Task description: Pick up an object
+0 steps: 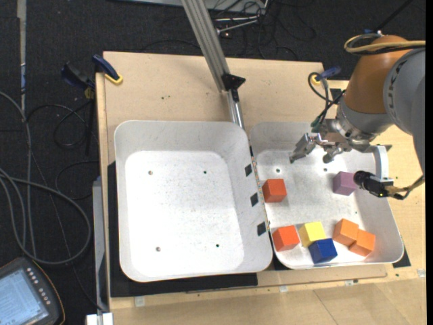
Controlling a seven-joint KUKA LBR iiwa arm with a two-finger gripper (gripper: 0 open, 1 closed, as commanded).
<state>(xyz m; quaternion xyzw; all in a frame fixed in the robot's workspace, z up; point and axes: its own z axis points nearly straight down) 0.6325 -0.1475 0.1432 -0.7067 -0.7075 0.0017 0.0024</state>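
Note:
The right bin (pixel 291 147) holds several blocks: an orange cube (pixel 274 190) near its left wall, a purple block (pixel 345 183) on the right, and along the front an orange cube (pixel 286 237), a yellow cube (pixel 312 232), a blue cube (pixel 323 250) and two orange blocks (pixel 355 237). My gripper (pixel 312 152) hangs over the back of this bin, its two fingers spread apart with nothing between them. It is up and to the right of the orange cube and left of the purple block.
The left bin (pixel 135 181) sits beside the right one. A slanted metal pole (pixel 210 46) crosses the back of the bench and ends near the bins' shared edge. Blue clamps (pixel 101 65) grip the bench's back left corner.

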